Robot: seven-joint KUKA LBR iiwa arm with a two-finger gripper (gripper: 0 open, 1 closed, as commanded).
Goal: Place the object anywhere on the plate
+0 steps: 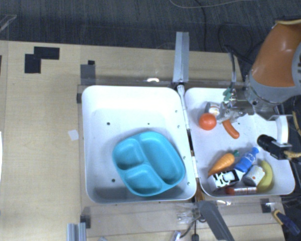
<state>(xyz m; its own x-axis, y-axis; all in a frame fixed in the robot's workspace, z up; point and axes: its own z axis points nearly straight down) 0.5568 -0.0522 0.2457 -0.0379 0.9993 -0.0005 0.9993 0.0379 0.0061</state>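
While the gripper (221,109) hovers in the right bin (286,185), a tomato (207,121) lies just at its seven o'clock. A sausage (231,129) sits at its five. Its grip I cannot tell.

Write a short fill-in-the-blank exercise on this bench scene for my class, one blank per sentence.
1. The plate is coloured ____.
2. The plate lies in the ____ bin.
3. The plate has ____ compartments.
4. The gripper hovers over the bin holding the tomato and the ____-coloured carrot.

Missing words: blue; left; three; orange
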